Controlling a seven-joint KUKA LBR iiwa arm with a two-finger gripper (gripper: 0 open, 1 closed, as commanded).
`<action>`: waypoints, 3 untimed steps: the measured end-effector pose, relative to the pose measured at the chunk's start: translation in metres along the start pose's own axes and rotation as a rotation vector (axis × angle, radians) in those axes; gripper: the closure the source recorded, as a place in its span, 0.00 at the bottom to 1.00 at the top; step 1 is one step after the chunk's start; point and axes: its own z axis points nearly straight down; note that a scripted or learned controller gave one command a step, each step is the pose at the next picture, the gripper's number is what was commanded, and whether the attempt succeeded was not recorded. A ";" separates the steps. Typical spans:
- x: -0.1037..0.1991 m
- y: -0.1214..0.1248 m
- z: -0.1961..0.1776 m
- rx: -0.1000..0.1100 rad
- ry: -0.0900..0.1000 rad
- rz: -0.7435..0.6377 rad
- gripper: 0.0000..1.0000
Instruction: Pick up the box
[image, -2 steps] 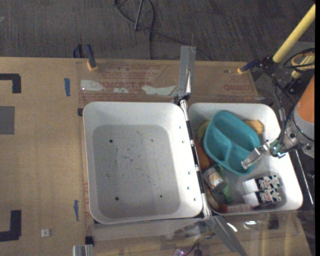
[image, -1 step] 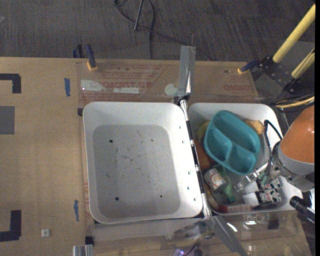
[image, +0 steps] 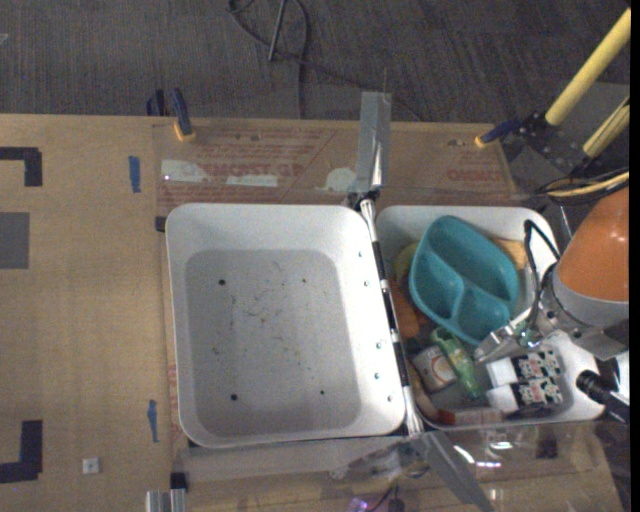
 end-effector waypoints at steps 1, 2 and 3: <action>0.073 -0.001 -0.002 -0.011 -0.021 -0.158 0.00; 0.028 -0.018 -0.001 -0.015 -0.012 -0.175 0.00; 0.075 -0.001 -0.003 -0.008 -0.025 -0.148 0.00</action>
